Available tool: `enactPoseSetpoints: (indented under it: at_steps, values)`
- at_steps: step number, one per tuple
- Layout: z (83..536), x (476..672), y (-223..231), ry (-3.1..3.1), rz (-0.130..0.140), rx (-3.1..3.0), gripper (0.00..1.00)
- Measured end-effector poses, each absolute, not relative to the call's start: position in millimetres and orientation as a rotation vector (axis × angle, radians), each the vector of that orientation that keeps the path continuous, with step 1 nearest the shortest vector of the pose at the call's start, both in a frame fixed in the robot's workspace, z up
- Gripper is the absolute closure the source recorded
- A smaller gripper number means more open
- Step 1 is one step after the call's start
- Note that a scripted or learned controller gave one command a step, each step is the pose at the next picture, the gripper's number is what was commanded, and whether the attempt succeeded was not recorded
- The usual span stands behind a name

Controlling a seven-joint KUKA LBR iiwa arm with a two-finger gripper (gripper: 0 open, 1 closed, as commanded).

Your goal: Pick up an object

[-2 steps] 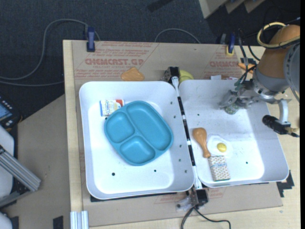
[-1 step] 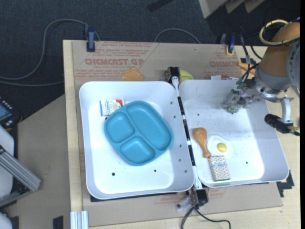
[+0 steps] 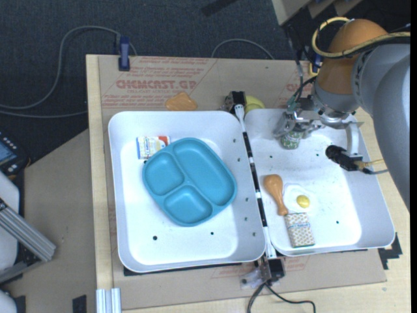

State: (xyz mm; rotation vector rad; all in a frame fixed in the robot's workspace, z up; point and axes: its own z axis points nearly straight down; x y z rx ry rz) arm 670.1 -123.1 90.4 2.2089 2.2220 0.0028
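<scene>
Your gripper [image 3: 291, 130] sits low at about 12 o'clock in the right bin [image 3: 365, 207], close to the back wall; you cannot tell whether it is apart or together, since the wrist and its metal fittings blur into one cluster; a small greenish thing [image 3: 289, 141] shows right under it, possibly a cup, but nothing proves it is held; treat that as the nearest candidate, directly beneath rather than off to a side. Outward, toward 6 o'clock in the same bin, lie a drumstick [image 3: 275, 190] with its long axis running 11 to 5, a fried egg [image 3: 299, 199] just beside it, and a sponge [image 3: 300, 230] nearer the front; the left bin [image 3: 130, 227] holds a blue plate [image 3: 188, 181] and a small carton [image 3: 151, 146] at its 10 o'clock.
</scene>
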Motion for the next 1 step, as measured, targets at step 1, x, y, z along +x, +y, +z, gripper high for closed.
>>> enactPoseSetpoints:
  at_steps: [1]
  values:
    - [192.4, 628.7, -45.5, 2.226, 0.013, 2.209, 1.0]
